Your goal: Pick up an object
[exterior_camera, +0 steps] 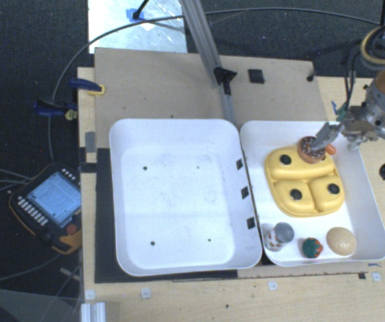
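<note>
The right bin [363, 180] holds a big yellow moulded toy [304, 183] with black dots. On its far end rests a small brown and orange round piece [308, 150]. Along the bin's front edge lie a small grey object [279, 235], a green and red ball [312, 247] and a beige egg shape [341, 241]. My gripper [322, 141] reaches in from the right, low over the bin's far side. Its tip is right beside the brown round piece, touching or nearly so. Nothing is seen lifted.
The left bin [172, 200] stands next to the right one, joined by black clips [245, 192]. A slanted metal pole [202, 32] crosses the back of the bench. A teach pendant [48, 203] lies on the floor at left. Clamps [85, 86] grip the bench's left edge.
</note>
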Action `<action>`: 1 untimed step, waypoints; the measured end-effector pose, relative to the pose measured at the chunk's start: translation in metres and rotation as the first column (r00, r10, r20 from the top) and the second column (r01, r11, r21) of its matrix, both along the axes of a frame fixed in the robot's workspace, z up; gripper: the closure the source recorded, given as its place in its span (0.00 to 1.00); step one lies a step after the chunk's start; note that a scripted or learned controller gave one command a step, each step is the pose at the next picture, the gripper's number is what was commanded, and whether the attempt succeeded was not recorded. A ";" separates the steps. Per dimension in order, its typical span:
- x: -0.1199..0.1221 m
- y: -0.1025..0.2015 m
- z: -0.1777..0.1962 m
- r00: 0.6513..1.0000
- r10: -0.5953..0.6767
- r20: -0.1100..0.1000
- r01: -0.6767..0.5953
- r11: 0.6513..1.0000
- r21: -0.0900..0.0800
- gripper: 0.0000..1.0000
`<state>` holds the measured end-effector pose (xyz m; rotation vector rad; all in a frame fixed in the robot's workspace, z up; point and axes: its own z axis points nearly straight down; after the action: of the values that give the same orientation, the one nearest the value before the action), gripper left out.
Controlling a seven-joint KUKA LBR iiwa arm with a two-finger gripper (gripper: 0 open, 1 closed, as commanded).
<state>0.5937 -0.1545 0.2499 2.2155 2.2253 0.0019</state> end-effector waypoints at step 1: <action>-0.002 -0.001 -0.042 1.000 -0.002 -0.003 0.002 1.000 -0.001 0.00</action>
<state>0.5915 -0.1553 0.2083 2.2193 2.2238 -0.0017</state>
